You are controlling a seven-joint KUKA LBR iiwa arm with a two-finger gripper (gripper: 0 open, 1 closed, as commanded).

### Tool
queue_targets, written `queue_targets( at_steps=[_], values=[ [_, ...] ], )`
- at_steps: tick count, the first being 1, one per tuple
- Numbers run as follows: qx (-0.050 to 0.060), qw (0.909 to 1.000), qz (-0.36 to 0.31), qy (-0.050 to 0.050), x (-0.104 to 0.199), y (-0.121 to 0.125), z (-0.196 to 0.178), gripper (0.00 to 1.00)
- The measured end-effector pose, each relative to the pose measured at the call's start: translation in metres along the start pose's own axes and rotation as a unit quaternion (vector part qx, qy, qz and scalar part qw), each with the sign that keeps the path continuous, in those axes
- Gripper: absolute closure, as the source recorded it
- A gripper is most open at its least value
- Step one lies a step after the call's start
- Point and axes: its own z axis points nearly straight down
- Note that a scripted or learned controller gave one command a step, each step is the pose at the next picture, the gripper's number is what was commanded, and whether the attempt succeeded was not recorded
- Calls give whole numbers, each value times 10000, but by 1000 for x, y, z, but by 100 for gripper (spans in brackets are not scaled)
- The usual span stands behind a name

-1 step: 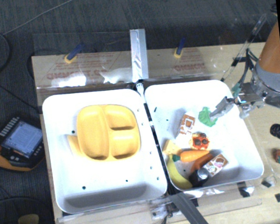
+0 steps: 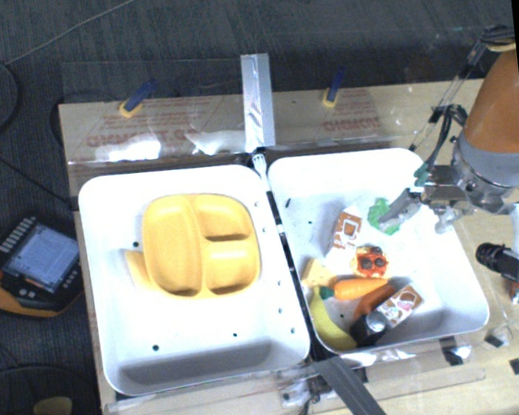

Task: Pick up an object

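Observation:
The right bin [image 2: 456,296] holds several small objects. A printed white and orange packet [image 2: 347,229] lies near its middle, with a red and orange toy [image 2: 370,260] just below it. Further toward the front lie a carrot [image 2: 358,287], a yellow banana [image 2: 326,321] and a dark bottle with a printed label [image 2: 388,312]. A small green object [image 2: 381,209] sits right at the tip of my gripper [image 2: 409,208], which reaches in low over the bin's right half. Whether the green object is held or merely beside the tip is unclear.
The left bin [image 2: 128,356] holds a yellow divided tray [image 2: 198,243]. A metal divider [image 2: 259,109] runs between the bins at the back. The arm's orange band [image 2: 502,109] rises over the right rim. A handheld controller [image 2: 29,265] lies on the floor to the left.

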Motion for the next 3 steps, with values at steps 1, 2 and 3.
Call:
queue_targets(
  at_steps=[1, 2, 3],
  values=[
    [-14, 9998, -202, -6, 30, 39, 128, 0],
    [-1, 9998, -199, 1, 30, 38, 120, 100],
    [-4, 9994, -349, -20, 95, 84, 35, 100]
  ],
)
